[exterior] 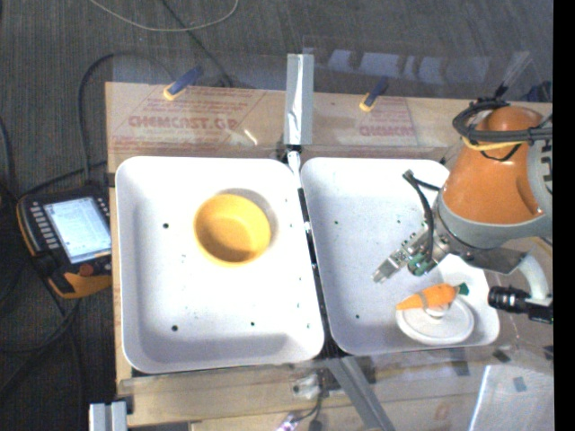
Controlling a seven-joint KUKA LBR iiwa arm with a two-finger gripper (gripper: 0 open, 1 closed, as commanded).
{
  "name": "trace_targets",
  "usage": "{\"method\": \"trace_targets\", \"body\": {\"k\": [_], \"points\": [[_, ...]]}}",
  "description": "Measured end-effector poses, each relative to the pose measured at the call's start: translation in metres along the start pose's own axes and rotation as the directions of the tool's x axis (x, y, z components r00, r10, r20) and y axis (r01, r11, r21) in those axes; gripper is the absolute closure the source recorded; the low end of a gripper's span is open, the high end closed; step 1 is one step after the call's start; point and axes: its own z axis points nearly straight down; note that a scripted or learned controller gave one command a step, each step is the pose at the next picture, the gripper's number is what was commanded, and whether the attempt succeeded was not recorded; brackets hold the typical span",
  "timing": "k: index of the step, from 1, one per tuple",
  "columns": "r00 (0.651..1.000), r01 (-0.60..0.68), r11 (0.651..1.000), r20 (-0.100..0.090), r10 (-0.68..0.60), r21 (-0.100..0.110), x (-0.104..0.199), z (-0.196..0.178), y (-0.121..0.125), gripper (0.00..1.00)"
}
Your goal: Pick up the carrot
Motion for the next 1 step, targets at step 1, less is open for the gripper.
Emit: {"method": "trace_targets", "body": {"k": [1], "points": [[0.963, -0.271, 0.963, 0.002, 0.271, 0.003, -0.0463, -0.0726, -0.0004, 1.00]]}}
